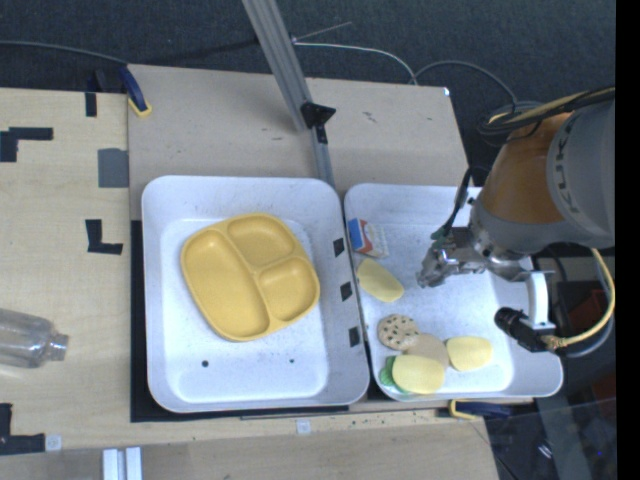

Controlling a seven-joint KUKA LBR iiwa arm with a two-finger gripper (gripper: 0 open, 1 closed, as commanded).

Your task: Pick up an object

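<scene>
My gripper (432, 271) hangs low over the middle of the right bin (420, 200), reaching in from the right. A pale yellow lemon-shaped piece (380, 281) lies just to its left, apart from it. Below sit a brown cookie (397, 330), a tan piece (428, 347), a yellow-green piece (418, 373) and another pale yellow piece (468, 352). A small red, white and blue packet (367, 237) rests at the bin's upper left. I see nothing between the gripper's tips.
The left bin (160, 298) holds a yellow divided plate (250, 274). A grey metal pole (280, 48) slants down to the bins' top edge. A clear plastic bottle (28, 338) lies on the bench at far left.
</scene>
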